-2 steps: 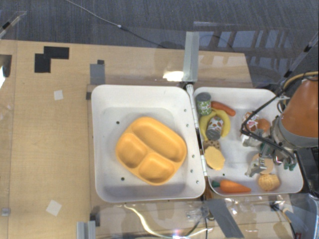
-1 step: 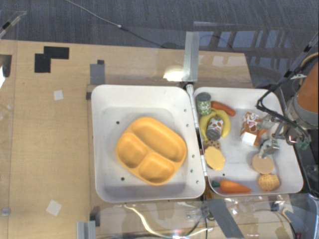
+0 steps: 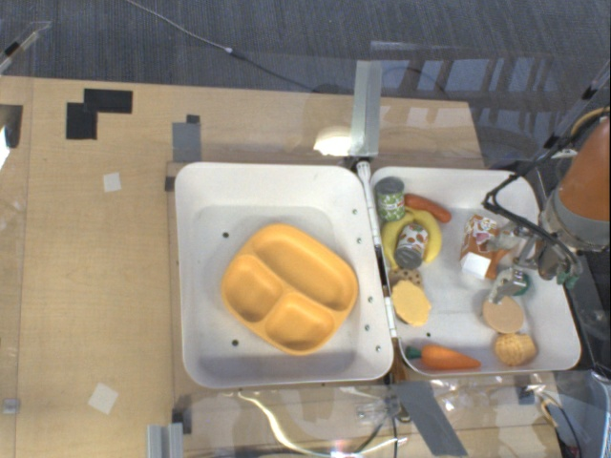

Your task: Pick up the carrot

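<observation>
The carrot (image 3: 451, 358), orange with a small green top at its left end, lies flat along the front wall of the right bin (image 3: 569, 346). My gripper (image 3: 513, 280) hangs over the right part of that bin, just above a round tan disc (image 3: 504, 317) and beside a small red and white carton (image 3: 479, 241). It sits to the right of the carrot and farther back, apart from it. Nothing of the carrot is near the gripper.
Also in the right bin are a green can (image 3: 389, 198), a red-orange sausage-like piece (image 3: 428, 207), a banana (image 3: 432, 241) under a tin (image 3: 410, 244), a yellow disc (image 3: 412, 304) and a tan waffle ball (image 3: 516, 349). A yellow divided plate (image 3: 289, 286) lies in the left bin (image 3: 205, 256).
</observation>
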### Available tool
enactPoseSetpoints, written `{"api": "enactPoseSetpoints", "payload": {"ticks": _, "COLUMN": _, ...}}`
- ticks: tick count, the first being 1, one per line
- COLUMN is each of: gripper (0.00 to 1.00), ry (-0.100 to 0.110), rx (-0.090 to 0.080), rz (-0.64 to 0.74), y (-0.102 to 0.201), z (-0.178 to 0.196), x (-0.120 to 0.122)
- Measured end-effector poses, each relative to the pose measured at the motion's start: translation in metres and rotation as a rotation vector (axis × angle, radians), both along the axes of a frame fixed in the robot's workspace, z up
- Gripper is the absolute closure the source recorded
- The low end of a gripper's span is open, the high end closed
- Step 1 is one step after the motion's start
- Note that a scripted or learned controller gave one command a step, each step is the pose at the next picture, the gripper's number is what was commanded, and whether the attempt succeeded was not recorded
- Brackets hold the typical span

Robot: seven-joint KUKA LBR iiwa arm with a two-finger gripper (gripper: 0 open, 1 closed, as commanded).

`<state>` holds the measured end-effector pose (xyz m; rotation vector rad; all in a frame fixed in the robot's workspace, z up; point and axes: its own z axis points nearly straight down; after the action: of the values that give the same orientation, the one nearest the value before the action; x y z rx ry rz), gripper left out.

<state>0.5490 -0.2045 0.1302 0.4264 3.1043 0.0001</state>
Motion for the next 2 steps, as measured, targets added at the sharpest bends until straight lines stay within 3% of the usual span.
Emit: {"api": "enactPoseSetpoints", "payload": {"ticks": 2, "gripper": 0.0, "ry": 0.0, "rx": 0.0, "rz": 0.0, "y": -0.0001, "z": 0.0003, "x": 0.0001}}
